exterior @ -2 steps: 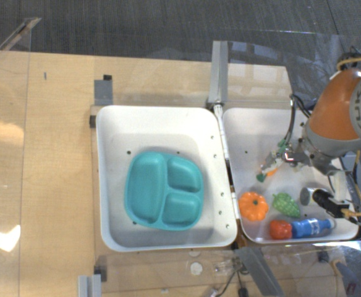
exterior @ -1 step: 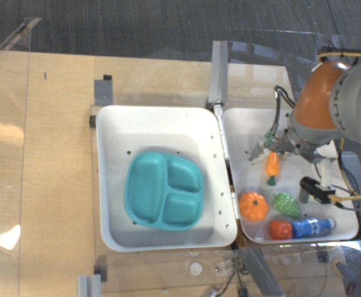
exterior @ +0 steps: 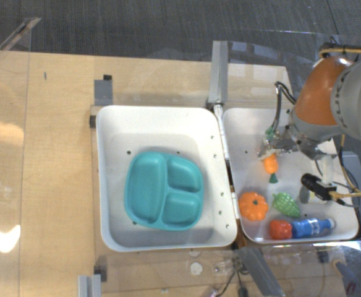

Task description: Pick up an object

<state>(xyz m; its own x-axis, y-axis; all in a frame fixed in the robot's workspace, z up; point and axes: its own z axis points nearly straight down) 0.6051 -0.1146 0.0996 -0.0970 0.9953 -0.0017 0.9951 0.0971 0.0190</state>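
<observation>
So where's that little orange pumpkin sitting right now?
The pumpkin sits in the right bin, near its front-left corner, beside the divider between the bins. The green toy is just to its right, the carrot behind it.

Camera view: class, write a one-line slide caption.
Gripper over carrot in right bin; teal tray in left bin.

Left bin (exterior: pixel 109 184): white, shallow, holds a teal divided plate (exterior: pixel 164 190) lying flat near its middle.
Plate compartments: one long section on the left, two smaller on the right.
Right bin (exterior: pixel 242 132): white, touching the left bin along their shared edge.
Worktop (exterior: pixel 50 166): light wood, bare to the left of the bins.
Grey post (exterior: pixel 218 73): stands behind the bins, at their junction.
</observation>
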